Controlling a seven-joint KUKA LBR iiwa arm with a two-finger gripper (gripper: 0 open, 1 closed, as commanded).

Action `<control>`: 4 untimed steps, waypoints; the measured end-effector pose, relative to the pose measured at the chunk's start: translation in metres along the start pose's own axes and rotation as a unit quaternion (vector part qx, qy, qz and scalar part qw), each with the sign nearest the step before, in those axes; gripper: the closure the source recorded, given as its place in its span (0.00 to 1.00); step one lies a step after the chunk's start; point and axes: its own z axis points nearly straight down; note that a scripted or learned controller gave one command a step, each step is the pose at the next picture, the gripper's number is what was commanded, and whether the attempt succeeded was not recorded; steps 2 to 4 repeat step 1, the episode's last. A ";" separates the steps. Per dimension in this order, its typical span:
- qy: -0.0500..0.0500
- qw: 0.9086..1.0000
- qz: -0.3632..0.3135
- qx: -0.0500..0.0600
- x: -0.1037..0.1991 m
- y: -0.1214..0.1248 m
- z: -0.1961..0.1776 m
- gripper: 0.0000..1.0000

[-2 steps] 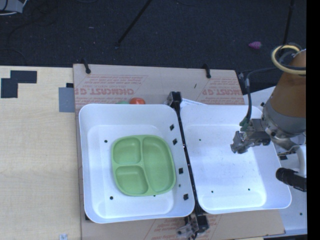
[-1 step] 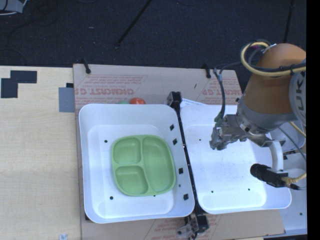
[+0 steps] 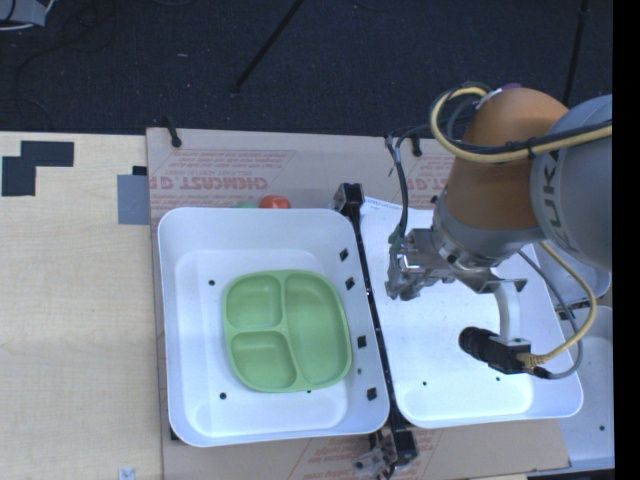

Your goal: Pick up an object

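Green divided plate (image 3: pixel 287 330) lies flat in left bin (image 3: pixel 190 268), near middle. Gripper (image 3: pixel 405 276) sits low over right bin (image 3: pixel 440 388), near its left wall, well apart from plate. Claw state: cannot tell. Small red-orange object (image 3: pixel 274 203) behind left bin's far rim.
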 end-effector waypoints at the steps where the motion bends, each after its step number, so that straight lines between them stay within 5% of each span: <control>1: 0.000 1.000 0.000 -0.001 0.049 0.003 -0.004 1.00; 4: 0.000 1.000 0.000 -0.001 0.049 0.003 -0.004 1.00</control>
